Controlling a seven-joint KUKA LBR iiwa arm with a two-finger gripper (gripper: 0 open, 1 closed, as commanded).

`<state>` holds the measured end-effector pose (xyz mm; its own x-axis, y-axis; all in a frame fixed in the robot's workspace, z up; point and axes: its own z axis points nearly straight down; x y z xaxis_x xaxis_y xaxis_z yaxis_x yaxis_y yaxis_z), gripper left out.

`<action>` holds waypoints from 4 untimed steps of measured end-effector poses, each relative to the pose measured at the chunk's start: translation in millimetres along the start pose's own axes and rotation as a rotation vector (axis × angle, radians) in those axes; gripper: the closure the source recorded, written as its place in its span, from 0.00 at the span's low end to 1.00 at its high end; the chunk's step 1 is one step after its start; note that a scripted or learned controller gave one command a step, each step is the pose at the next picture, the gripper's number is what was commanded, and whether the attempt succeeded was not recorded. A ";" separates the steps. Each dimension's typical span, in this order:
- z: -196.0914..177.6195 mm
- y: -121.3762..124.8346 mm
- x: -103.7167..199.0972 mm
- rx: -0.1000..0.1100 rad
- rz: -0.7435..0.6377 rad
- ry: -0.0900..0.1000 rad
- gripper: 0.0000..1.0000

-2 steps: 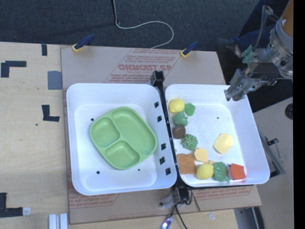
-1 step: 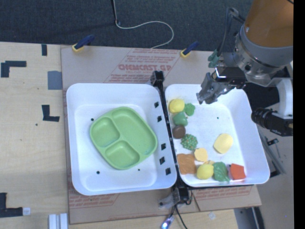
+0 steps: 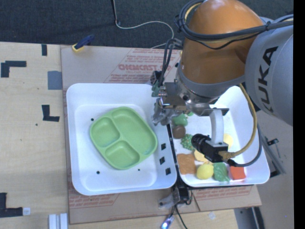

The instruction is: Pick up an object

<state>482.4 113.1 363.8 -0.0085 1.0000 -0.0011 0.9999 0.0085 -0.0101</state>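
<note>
Camera view: the pincer hangs over the left edge of the right bin; whether it is apart or together I cannot tell. The likeliest pick, a green piece, lies just to its right, with a brown piece beside it, nearer the camera.

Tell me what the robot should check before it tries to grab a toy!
1. Toys available: ok. A yellow lemon toy and a brown toy lie in the right bin.
2. Gripper lined up over a toy: cannot tell. It is by the wall between the bins, near the brown toy.
3. Gripper free of any toy: cannot tell.
4. Green divided plate out of the way: ok, it lies in the left bin.
5. Room around the lemon: not ok, it is crowded by other toys.
</note>
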 end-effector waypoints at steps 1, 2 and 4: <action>18.4 5.5 -45.1 -0.005 0.012 -0.001 1.00; 25.2 0.6 -31.5 -0.006 0.007 0.000 1.00; -181.2 45.1 -2.6 -0.029 0.005 0.005 1.00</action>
<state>529.4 111.1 544.6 -0.0030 1.0000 0.0036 0.9998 0.0029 0.0189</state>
